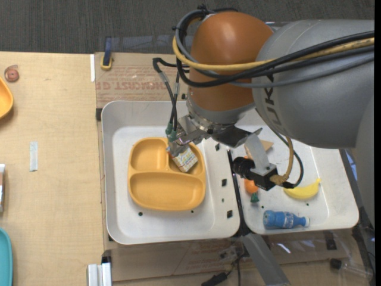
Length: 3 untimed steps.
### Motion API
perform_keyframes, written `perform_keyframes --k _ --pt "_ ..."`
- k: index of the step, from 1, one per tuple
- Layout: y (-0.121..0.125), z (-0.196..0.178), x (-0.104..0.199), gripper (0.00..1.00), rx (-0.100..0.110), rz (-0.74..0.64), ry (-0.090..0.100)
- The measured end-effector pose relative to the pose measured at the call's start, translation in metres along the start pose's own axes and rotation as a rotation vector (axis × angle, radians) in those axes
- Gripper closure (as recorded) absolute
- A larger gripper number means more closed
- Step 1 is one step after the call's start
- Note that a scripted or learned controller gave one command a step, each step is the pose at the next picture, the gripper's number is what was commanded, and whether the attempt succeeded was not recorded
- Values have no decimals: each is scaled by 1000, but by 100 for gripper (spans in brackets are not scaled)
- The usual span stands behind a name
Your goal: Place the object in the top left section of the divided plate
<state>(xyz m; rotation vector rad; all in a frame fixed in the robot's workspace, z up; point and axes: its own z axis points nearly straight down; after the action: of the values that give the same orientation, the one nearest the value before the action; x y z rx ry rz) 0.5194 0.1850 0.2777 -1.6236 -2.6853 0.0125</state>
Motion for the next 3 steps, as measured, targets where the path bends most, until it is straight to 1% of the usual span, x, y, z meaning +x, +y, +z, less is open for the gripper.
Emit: perform_keyframes --k 1,2,3 --pt "-18 -35 20 100 -2 -5 0" --pt "-30 -45 19 100 -3 -10 0" --pt "-6 -72 16 100 -2 -34 -1"
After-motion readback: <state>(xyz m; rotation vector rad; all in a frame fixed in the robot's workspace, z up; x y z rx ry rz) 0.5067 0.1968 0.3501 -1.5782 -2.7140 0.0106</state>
